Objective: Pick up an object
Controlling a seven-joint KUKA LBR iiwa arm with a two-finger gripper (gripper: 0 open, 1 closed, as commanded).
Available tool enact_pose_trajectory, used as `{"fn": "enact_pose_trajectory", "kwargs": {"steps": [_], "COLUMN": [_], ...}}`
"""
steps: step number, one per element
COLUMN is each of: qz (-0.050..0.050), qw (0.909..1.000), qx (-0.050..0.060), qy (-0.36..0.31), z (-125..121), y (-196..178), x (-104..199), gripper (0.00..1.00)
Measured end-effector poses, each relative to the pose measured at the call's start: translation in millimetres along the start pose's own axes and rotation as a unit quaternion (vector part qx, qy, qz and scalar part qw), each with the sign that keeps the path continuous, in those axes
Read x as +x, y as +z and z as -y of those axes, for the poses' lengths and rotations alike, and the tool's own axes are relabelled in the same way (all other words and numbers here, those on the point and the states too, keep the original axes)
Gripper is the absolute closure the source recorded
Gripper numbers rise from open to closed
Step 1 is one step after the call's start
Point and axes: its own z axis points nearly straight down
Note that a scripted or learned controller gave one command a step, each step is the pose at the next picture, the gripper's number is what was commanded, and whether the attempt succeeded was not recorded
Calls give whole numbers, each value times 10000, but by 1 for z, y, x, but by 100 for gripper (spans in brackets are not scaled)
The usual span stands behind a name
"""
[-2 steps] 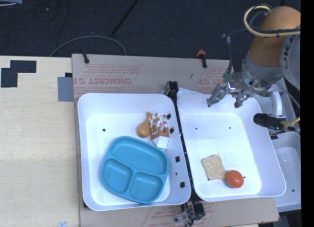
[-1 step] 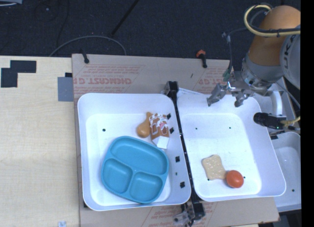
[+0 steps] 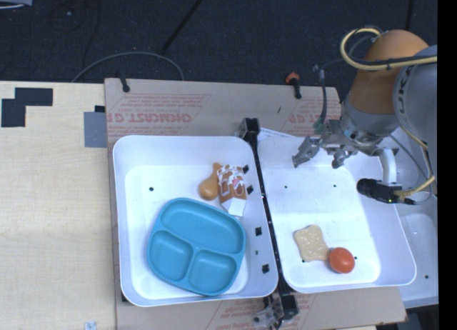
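And here we are in what looks every bit like a robotics lab, not a home or kitchen. The pale wooden worktop [image 3: 50, 200] carries a flat brown cardboard sheet [image 3: 214, 111] with printed lettering, and on it two shallow white plastic bins [image 3: 132, 157] sit side by side, joined by black clips [image 3: 251, 130]. Behind the worktop there's dark carpet [image 3: 235, 21] with loose black cables [image 3: 193, 7] trailing across it. On the right, the grey industrial arm with its orange band [image 3: 389, 71] leans in, yellow hose [image 3: 351, 44] looped at the wrist. Black tape marks [image 3: 25, 103] sit on the wood.
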Motion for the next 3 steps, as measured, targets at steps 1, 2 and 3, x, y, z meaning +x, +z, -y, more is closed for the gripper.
{"fn": "enact_pose_trajectory", "kwargs": {"steps": [1, 2, 3], "qz": [-1, -2, -1], "qw": [10000, 10000, 10000], "qx": [5, 4, -11], "qy": [6, 10, 21], "z": [-1, 0, -1], "y": [44, 90, 77], "x": [-2, -1, -1], "gripper": [0, 0, 100]}}
